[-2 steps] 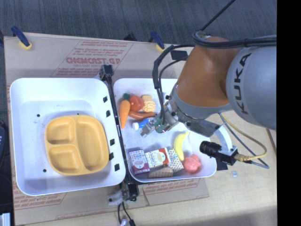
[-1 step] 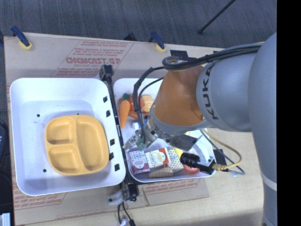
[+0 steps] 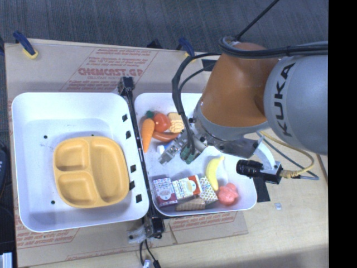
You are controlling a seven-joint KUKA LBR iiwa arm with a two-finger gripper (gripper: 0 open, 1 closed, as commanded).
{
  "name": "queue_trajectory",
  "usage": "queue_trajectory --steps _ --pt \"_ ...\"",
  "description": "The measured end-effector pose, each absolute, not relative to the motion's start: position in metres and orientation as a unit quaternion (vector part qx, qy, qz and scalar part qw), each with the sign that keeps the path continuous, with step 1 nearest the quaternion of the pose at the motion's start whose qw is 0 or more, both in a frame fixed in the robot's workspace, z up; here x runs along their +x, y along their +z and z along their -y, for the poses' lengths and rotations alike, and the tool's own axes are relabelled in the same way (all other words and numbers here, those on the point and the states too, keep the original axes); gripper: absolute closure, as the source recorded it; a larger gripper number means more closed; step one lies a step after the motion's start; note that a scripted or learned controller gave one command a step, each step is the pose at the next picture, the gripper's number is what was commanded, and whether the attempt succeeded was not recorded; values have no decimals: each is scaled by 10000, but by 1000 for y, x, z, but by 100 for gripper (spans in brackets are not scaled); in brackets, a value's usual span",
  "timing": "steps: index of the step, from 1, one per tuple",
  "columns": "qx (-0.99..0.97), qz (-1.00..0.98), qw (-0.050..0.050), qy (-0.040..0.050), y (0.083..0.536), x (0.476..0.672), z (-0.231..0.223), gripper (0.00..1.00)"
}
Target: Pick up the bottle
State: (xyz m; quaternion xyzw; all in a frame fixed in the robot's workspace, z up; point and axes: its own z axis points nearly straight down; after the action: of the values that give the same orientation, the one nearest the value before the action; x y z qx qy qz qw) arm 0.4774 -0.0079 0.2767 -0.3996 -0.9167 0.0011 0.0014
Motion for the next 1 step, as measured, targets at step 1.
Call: queue_trajectory --steps 1 --pt "-5956 8033 14 19 295 477 3 100"
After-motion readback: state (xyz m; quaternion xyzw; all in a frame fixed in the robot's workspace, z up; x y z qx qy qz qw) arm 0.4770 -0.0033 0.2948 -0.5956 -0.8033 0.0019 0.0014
